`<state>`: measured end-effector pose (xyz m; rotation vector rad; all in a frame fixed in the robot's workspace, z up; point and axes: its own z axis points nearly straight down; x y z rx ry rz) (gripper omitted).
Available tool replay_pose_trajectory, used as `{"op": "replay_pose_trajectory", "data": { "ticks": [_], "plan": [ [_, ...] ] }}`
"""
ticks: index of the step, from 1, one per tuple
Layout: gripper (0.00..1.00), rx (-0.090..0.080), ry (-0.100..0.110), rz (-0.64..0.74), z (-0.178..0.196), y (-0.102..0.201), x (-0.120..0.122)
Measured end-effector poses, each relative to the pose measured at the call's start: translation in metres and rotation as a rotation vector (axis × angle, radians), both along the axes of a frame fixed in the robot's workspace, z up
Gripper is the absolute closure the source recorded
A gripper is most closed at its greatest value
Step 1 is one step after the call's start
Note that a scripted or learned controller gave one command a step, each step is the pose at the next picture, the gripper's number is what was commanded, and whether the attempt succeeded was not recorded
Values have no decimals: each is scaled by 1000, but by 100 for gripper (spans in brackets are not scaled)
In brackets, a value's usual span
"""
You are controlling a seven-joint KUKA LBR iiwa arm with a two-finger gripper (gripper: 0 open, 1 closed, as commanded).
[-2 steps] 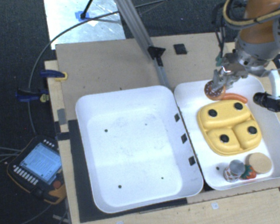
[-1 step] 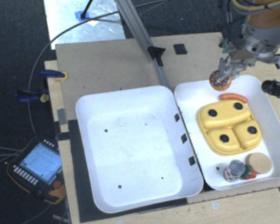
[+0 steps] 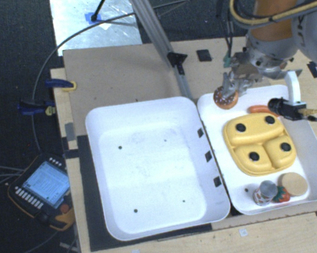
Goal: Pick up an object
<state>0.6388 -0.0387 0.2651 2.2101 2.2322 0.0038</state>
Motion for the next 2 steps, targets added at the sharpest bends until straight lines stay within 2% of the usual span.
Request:
{"op": "replay_pose_trajectory", "data": {
  "ticks": [1, 2],
  "plan": [
    [100, 1, 1, 0, -15, 58, -5],
    [100, 1, 1, 0, -14, 109, -10]
  ]
}}
